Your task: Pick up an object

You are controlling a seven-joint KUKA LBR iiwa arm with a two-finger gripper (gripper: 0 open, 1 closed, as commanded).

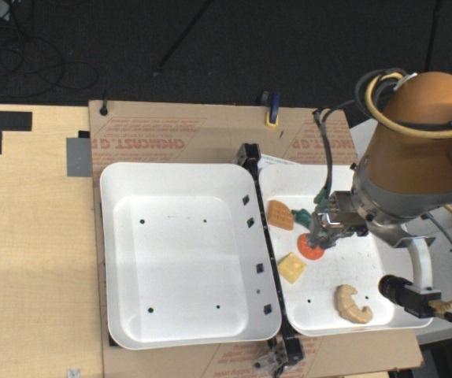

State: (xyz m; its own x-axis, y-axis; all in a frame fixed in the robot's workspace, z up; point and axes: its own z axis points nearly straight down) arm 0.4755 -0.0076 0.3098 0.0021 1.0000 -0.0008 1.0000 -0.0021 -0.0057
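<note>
In the right bin (pixel 332 312) lie an orange-brown bread-like piece (pixel 280 215), a pale yellow wedge (pixel 291 268), a beige curved piece (pixel 353 304) and a small red-orange object (pixel 312 250). A green piece (pixel 302 214) peeks out beside the gripper. My gripper (pixel 317 238) hangs low over the bin's middle, directly above the red-orange object, which shows at its tip. The arm's bulk hides the rest of that spot.
The left bin (pixel 180 250) sits beside the right one, with a black divider (pixel 259 235) and clips between them. A blue-and-yellow clamp (pixel 272 109) stands at the cardboard's back edge. The arm's grey and orange body (pixel 411 148) covers the right bin's far right side.
</note>
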